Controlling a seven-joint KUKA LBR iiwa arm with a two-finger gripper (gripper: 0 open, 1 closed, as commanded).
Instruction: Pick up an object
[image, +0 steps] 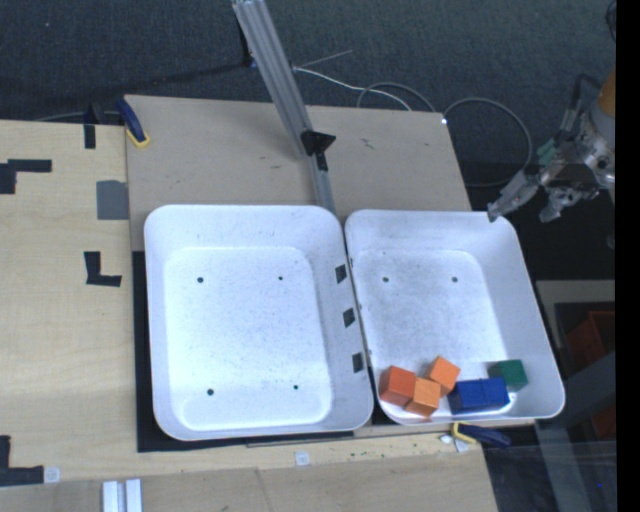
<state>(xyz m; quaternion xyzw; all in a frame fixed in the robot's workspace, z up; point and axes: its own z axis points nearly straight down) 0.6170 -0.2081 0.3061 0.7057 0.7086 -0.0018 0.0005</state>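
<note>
White plastic bins sit side by side on a pale wooden worktop (60, 300), and the jaws (525, 200) of a grey arm hang at the far right of the camera view, above and just outside the upper right corner of the right bin (520, 290). Two dark fingers splay downward and apart with nothing between them, so the jaws stand spread and hold nothing.

Well below the jaws, along the near edge of the right bin, lies a cluster of small blocks. Closest beneath them is a green block (513, 373), with a blue block (478, 396) touching it on the lower left side. Farther left from the jaws sit three orange blocks: one tilted (444, 372), one (426, 396) just below it, and a slightly redder one (400, 384) at the end of the row, all pressed close together.

Far to the left of the jaws is the left bin (160, 300), its speckled floor marked by four dark dots. Black clips (348, 316) join the two bins along their shared edge. Up and to the left of the jaws, a grey metal rail (285, 90) slants across a brown board (220, 160), and thin white cables (400, 95) loop over the dark floor beyond it.
</note>
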